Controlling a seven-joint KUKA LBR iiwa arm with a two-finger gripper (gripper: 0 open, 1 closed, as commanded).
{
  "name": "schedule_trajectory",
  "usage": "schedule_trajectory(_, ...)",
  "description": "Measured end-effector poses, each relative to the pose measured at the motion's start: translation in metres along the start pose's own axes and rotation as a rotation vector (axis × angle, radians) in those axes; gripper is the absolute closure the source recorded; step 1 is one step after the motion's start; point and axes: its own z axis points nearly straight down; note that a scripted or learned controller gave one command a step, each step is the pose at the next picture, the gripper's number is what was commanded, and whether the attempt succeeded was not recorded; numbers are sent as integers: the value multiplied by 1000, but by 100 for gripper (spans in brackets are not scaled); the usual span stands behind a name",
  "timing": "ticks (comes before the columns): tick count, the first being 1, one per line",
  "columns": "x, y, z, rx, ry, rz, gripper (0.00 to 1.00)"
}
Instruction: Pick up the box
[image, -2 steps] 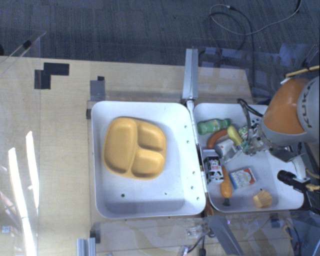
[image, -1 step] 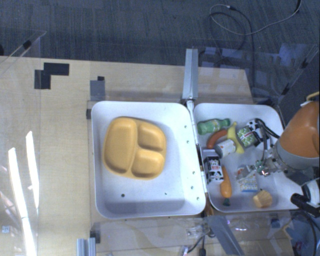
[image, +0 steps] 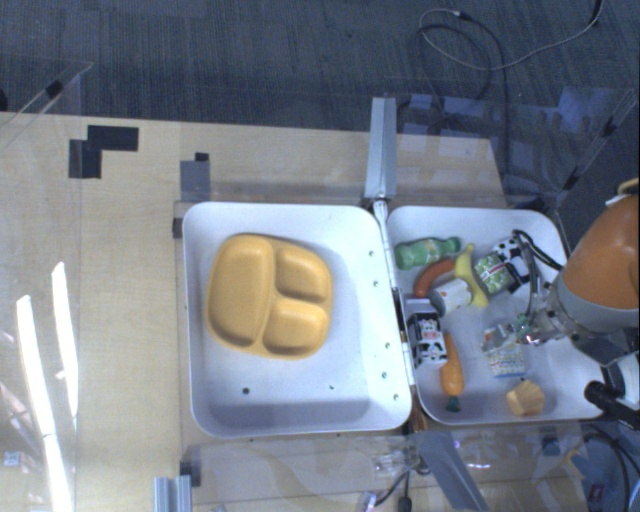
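Note:
A small white box with black and red print lies along the left wall of the right bin. A green and white carton rests farther back in the same bin. My gripper hangs low at the bin's right side, over a pale blue-and-white packet. It is roughly a hand's width right of the printed box and just in front of the green carton. The wrist's orange band hides the bin's right rim.
The right bin also holds a green bottle, a banana, a red sausage, a white cup, a carrot and a yellow chunk. A yellow compartment tray sits in the left bin.

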Motion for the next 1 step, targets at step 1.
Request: schedule_trajectory(1, 14, 38, -117, 9, 2, 108, 100)
